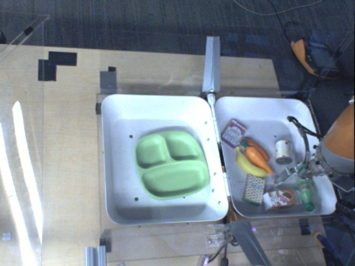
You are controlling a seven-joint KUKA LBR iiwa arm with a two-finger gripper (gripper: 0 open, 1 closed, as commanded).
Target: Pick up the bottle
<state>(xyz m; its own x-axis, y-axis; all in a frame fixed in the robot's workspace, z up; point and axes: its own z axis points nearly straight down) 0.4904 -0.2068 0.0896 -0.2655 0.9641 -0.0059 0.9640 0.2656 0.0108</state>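
The two-finger metal gripper (295, 174) is approaching the translucent green plastic bottle (306, 195), lying just below its fingers. Finger spread: cannot tell. Next move calls for descending squarely over the bottle.

The two bins (111, 148) are white. In the left one lies a pale green tray (172, 165) with three compartments. The right bin holds a yellow banana (248, 165), an orange carrot (258, 157) with a green end, a small pink and white packet (233, 131), a white roll (283, 150), a card (254, 189) with a fine checked pattern, a brown and white packet (280, 198), and a clear green bottle (306, 195). The tabletop (55, 165) is light wood with black marks. The arm (339, 143) is grey with orange.
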